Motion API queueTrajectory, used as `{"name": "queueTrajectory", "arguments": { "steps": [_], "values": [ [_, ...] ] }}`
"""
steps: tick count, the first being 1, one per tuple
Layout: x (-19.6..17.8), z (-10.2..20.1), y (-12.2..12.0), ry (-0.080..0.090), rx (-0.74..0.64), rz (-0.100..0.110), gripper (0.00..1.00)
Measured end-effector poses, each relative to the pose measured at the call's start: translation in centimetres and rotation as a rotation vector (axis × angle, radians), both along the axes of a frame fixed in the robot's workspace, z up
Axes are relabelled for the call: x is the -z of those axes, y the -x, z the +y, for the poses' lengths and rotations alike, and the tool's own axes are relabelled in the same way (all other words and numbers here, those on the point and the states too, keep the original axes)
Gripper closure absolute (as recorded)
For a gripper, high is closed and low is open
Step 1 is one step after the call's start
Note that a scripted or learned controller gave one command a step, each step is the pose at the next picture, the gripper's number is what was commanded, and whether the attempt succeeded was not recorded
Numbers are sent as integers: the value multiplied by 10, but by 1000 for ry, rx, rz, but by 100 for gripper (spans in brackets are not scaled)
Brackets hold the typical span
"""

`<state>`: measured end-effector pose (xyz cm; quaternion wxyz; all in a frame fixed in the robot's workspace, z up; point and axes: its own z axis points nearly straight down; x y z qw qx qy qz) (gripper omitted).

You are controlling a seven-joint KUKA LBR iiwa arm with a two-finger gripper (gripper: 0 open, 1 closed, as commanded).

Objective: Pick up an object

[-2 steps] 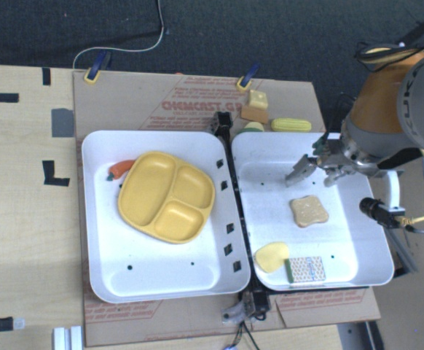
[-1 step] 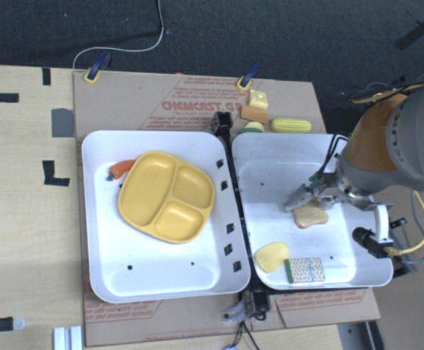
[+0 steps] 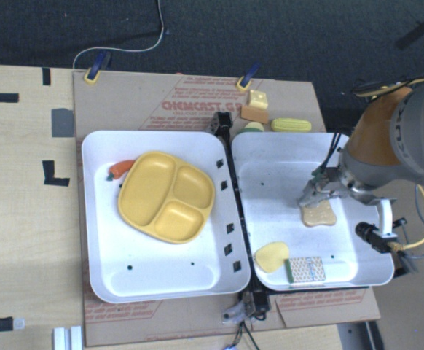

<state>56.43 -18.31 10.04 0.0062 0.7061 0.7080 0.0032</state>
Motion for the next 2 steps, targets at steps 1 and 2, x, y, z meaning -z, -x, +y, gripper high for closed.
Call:
{"name": "queueTrajectory", "arguments": {
  "steps": [1,2],
  "values": [
    [11,-40,0,-7,1,4,100],
    [-28,-41,12,-4,3,12,100]
  ]
}}
